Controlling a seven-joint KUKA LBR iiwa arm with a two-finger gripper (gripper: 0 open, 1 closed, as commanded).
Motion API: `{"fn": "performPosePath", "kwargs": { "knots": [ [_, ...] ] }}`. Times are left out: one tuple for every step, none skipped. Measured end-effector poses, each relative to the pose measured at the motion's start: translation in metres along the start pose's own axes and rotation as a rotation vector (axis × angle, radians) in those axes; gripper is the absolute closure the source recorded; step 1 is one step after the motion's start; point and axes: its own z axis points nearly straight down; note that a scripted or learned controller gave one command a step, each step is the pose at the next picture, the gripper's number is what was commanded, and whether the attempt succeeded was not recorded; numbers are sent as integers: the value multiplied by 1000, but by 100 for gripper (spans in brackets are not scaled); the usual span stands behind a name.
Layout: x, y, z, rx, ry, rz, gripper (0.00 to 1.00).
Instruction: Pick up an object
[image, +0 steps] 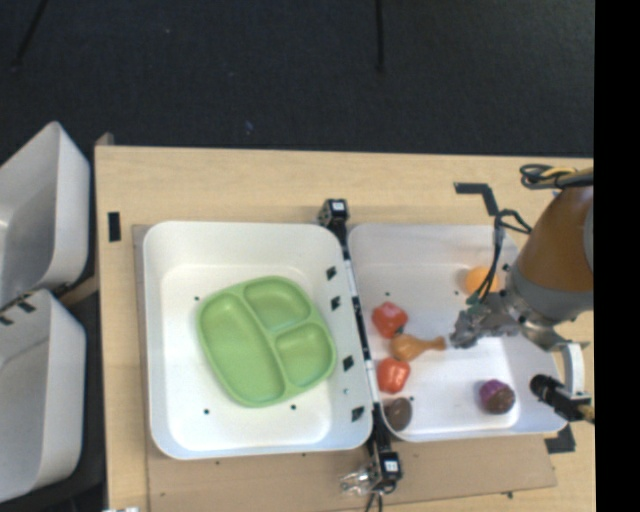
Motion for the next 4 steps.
{"fn": "performPosePath", "kwargs": {
  "knots": [
    [-12, 3, -56, -3, -2, 0, 100],
    [-15, 5, -100, -3, -1, -12, 100],
    [-16, 6, -120, 0, 0, -13, 100],
    [42, 4, -127, 0, 3, -18, 100]
  ]
}}
